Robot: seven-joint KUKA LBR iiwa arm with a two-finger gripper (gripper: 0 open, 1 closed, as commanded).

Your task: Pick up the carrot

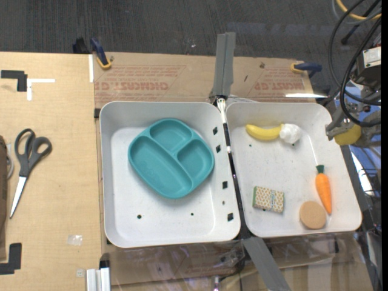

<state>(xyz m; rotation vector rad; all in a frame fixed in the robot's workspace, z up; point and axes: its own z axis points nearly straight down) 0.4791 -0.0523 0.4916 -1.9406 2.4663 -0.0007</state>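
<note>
Round tan cookie (313, 214) sits by the carrot (324, 189) in the right bin (291, 230). I cannot tell about the fingers.

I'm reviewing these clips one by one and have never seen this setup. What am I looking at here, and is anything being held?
One camera looks down at a slant on a bench with two white bins. The left bin holds a teal divided plate. The right bin holds a banana beside a white crumpled object, a patterned sponge, a round tan disc and the carrot, lying untouched near the right wall. Robot hardware and cables sit at the right edge; nothing visibly holds anything. Scissors lie on the bench at left.
</note>
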